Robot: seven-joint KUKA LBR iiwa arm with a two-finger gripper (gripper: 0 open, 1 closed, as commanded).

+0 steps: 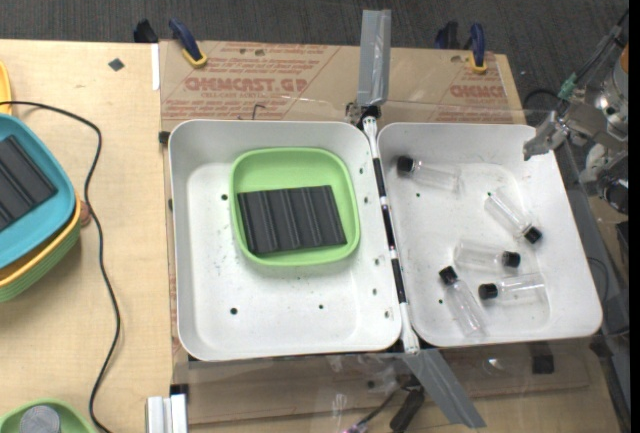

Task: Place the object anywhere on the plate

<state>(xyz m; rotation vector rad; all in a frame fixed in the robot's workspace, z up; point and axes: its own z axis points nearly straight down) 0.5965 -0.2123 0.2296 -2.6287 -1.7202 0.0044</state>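
On the left of my desk (80,341) sits a stack of spare plates, a blue plate (40,196) on top with a dark ribbed insert, parked well apart from the work, with a black cable (100,251) looping past it. I judge them to be simply out of the way.

Next comes the left bin (200,321), and in it the green plate (295,208), set toward the back and slightly right of centre, flat on the bin floor. A dark ribbed mat (290,219) lies across its middle. That plate is my target, and its place in the open bin leaves it reachable from above.

Across the divider, the right bin (560,321) holds the clear vials with black caps, all lying on their sides: one vial (425,173) near the back left, another (512,217) toward the right, and a cluster of three (485,281) at the front, close together and partly touching. Any one of them could be the object to move; none is on the plate yet.

My tool (545,136) is at the far right, near the back right corner of the right bin. I cannot tell how wide it stands, and I see nothing in it. The vials all lie to its left and forward of it, the nearest being the one toward the right.
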